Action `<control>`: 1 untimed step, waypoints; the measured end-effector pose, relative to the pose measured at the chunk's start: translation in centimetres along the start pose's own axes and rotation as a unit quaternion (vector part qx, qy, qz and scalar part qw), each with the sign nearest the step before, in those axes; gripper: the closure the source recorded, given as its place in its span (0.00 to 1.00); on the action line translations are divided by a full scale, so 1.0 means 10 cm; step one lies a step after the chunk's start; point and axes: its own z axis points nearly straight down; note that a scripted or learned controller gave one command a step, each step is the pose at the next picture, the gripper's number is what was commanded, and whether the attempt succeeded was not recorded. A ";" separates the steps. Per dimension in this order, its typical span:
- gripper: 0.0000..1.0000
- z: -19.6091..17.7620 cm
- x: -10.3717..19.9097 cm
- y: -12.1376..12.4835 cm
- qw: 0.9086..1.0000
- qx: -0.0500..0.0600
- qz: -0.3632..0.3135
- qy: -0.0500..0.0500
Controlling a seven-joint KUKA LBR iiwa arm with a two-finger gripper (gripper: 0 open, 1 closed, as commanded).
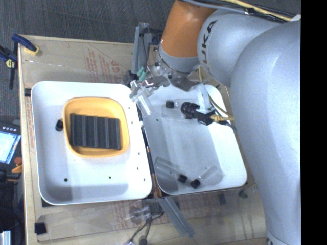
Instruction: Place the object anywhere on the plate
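On the left bin (pixel 41 137) lies a yellow plate (pixel 94 103) with rounded corners, and the block (pixel 97 131), dark grey and ridged in upright bars, rests flat on the middle of it. The plate's rim shows all round the block. Just beside the plate's left edge a small black bit (pixel 59 125) sits on the bin's white floor.

The tool (pixel 140 93) hangs at the far end of the seam between the two bins, over the far left corner of the right bin (pixel 204 147), near the plate's far right corner but apart from the block. Whether it is wide or narrow I cannot tell; its tip is pale and blurs into the bin walls. The arm (pixel 265 86) comes in from the right, its orange band (pixel 184 24) above the tool.

Near the right bin's front wall lie two clear pieces (pixel 166 167), with two black caps (pixel 182 178) between them.

The bins rest on a wooden tabletop (pixel 76 55). A blue clamp (pixel 25 43) grips its far left corner.
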 end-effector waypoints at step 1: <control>1.00 0.46 -0.04 -0.15 0.985 0.003 -0.173 0.001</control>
